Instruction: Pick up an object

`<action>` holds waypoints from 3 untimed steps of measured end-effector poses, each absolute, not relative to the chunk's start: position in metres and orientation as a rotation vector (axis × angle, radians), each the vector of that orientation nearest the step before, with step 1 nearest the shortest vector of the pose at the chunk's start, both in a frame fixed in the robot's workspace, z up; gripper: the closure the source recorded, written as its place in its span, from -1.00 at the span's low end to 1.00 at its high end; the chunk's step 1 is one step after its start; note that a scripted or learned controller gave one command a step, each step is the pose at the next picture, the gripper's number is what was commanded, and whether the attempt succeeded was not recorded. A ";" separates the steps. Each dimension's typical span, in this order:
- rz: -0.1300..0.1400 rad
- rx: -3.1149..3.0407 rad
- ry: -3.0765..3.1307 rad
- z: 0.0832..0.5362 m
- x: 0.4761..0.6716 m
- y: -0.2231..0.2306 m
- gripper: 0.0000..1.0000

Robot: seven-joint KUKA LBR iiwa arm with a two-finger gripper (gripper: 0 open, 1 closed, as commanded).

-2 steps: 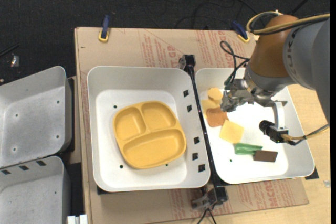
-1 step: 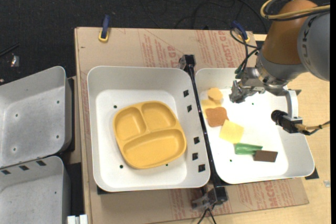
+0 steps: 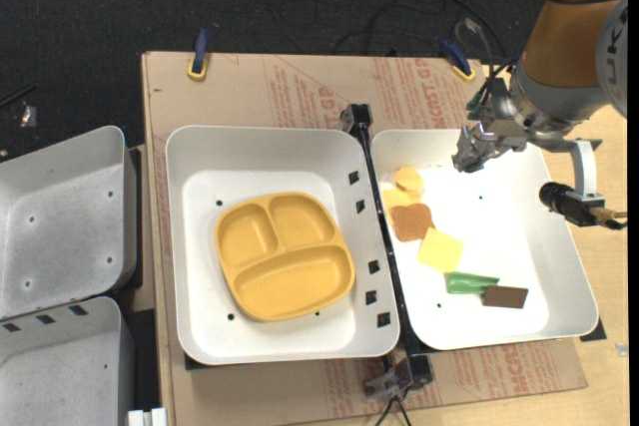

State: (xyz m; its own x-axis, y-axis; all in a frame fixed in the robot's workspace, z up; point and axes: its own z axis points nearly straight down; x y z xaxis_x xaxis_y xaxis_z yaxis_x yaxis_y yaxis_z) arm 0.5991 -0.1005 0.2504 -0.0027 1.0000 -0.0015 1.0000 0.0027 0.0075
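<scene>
Objects for picking lay in my right bin [image 3: 559, 244]: nearest, a brown bar [image 3: 505, 296] touching a green piece [image 3: 467, 282], then a yellow square [image 3: 440, 250], brown and orange pieces. Farthest, my gripper [image 3: 469, 158] hovered empty; its spread was unclear. Crowded pieces risked a fouled grasp.

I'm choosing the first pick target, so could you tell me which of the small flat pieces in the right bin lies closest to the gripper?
The pale orange round piece at the top of the cluster is closest to the gripper; the brown piece, yellow square, green piece and dark brown block lie progressively farther.
</scene>
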 end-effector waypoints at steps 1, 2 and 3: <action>0.004 2.215 2.221 0.289 0.600 -0.101 1.00; 0.003 2.212 2.229 0.288 0.607 -0.051 1.00; 0.000 2.214 2.231 0.266 0.623 -0.002 1.00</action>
State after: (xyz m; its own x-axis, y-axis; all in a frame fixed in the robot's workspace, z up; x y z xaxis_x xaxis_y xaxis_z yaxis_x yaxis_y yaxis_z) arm 0.6228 -0.0016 0.2657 -0.0075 1.0000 0.0010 1.0000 0.0075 -0.0013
